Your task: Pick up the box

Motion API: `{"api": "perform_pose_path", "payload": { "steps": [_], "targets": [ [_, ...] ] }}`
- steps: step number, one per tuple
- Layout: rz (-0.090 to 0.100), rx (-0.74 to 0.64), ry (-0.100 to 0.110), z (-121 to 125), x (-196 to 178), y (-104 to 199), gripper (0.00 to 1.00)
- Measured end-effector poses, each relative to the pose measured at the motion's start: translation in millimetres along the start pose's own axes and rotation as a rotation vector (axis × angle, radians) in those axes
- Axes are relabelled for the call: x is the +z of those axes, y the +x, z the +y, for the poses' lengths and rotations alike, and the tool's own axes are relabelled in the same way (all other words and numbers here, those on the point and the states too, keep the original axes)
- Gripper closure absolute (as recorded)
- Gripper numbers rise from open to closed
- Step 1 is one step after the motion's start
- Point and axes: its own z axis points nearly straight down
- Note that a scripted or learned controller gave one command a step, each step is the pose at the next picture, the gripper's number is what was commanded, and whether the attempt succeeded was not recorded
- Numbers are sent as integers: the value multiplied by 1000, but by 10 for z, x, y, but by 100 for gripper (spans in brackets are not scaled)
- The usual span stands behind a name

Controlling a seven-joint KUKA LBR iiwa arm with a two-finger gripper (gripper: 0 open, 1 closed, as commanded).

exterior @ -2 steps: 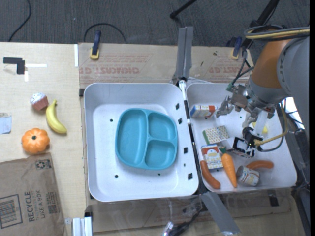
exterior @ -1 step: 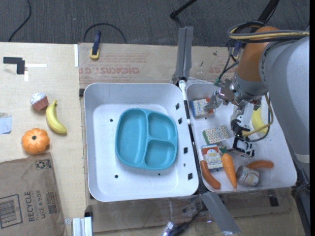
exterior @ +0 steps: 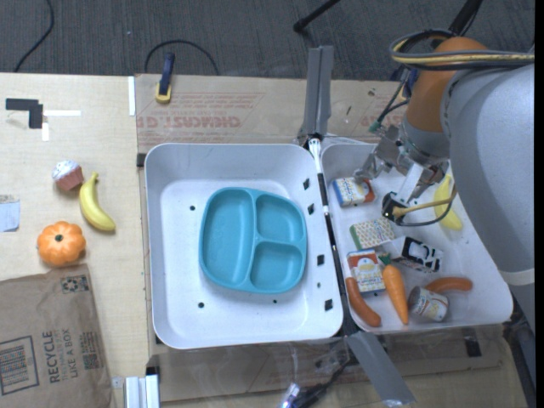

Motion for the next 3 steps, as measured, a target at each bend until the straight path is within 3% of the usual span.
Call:
{"api": "perform_pose_path", "payload": {
  "steps": [1,2,3],
  "targets": [
    [7,32,-13,-446,-973,276,0],
    [10,-90,-19,-364,-14,-199,0],
    [10,-90,-20,-364,-14,-198,0]
  ]
}}
